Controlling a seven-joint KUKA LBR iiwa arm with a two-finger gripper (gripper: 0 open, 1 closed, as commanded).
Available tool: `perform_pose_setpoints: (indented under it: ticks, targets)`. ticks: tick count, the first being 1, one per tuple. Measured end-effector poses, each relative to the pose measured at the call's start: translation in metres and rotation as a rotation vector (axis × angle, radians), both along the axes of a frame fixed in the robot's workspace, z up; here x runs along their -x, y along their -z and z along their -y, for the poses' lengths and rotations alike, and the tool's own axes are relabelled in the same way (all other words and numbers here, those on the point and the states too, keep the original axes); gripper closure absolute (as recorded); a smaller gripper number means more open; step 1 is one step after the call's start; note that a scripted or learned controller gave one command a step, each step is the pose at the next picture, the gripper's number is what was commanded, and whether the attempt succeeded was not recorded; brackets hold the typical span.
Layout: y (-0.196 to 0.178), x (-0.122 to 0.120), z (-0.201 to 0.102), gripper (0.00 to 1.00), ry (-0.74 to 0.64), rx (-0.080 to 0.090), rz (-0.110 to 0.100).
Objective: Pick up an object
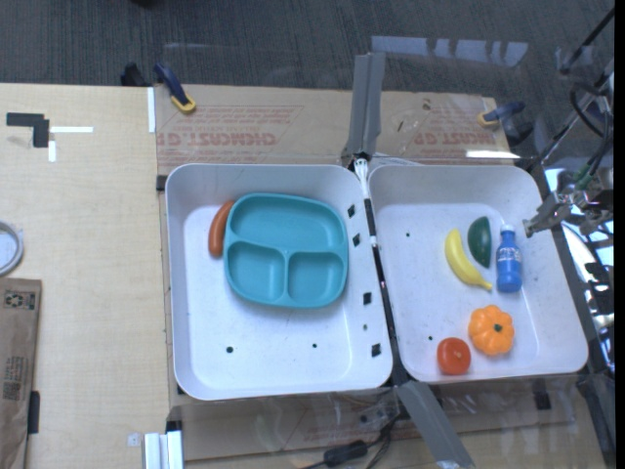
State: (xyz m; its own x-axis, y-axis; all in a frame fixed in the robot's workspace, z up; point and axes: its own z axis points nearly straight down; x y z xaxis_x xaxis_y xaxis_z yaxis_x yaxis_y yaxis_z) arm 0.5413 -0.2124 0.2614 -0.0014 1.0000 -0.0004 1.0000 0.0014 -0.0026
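The right bin (420, 291) holds a yellow banana (464, 260) with a dark green piece (479, 240) touching its right side. A small blue bottle (508, 259) lies just right of them. Nearer the front sit an orange pumpkin (491, 330) and a red tomato (453, 356), close together. In the left bin (273, 350) a teal divided plate (283, 252) lies toward the back. An orange-red sausage (217, 231) rests against its left rim, partly tucked under it.
A raised divider (369, 252) separates the two bins. Cardboard (293, 125) with blue clamps (174, 88) lies behind them. Cables and a metal fitting (566, 208) hang at the right bin's far edge. A tape roll (8, 250) and a brown bag (18, 360) sit on the bench at left.
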Motion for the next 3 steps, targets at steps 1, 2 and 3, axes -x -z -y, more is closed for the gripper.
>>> perform_pose_setpoints:
  ticks: [1,2,3]
  targets:
    - [0.169,-0.018,-0.001,0.00,-0.011,-0.013,0.005]
    - [0.160,-0.018,0.002,1.00,-0.008,-0.006,0.005]
    - [0.054,-0.049,-0.084,1.00,0.000,0.000,0.002]
